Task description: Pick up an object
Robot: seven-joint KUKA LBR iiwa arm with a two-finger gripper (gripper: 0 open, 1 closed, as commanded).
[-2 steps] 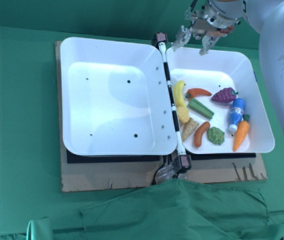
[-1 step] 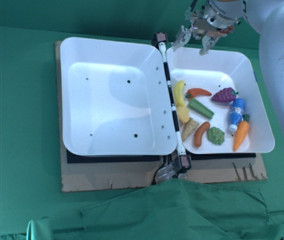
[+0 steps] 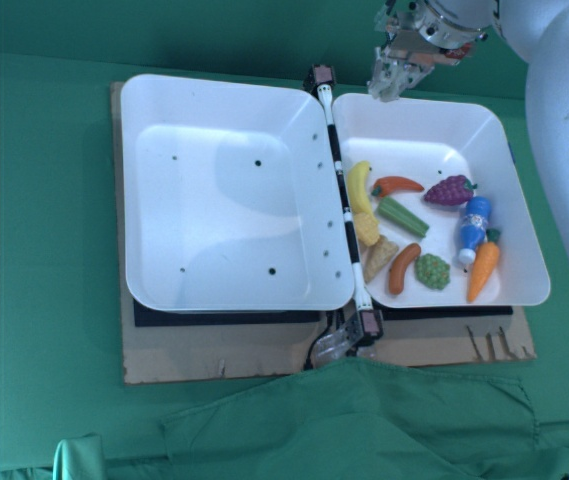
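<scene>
The right bin (image 3: 494,133) holds several toy foods: a yellow banana (image 3: 360,184), a red chili (image 3: 398,184), a green cucumber (image 3: 402,216), purple grapes (image 3: 449,190), a blue and white bottle (image 3: 472,226), an orange carrot (image 3: 483,267), a green broccoli-like piece (image 3: 431,271), a brown sausage (image 3: 402,268), a corn cob (image 3: 366,229) and a tan cone (image 3: 379,257). My gripper (image 3: 392,80) hangs above the far left corner of the right bin, well clear of the toys, with nothing visible between its fingers.
The left bin (image 3: 164,98) sits beside the right one, split from it by a white divider bar (image 3: 342,193). Both rest on cardboard (image 3: 214,363) over green cloth. The grey arm (image 3: 564,118) runs down the right side.
</scene>
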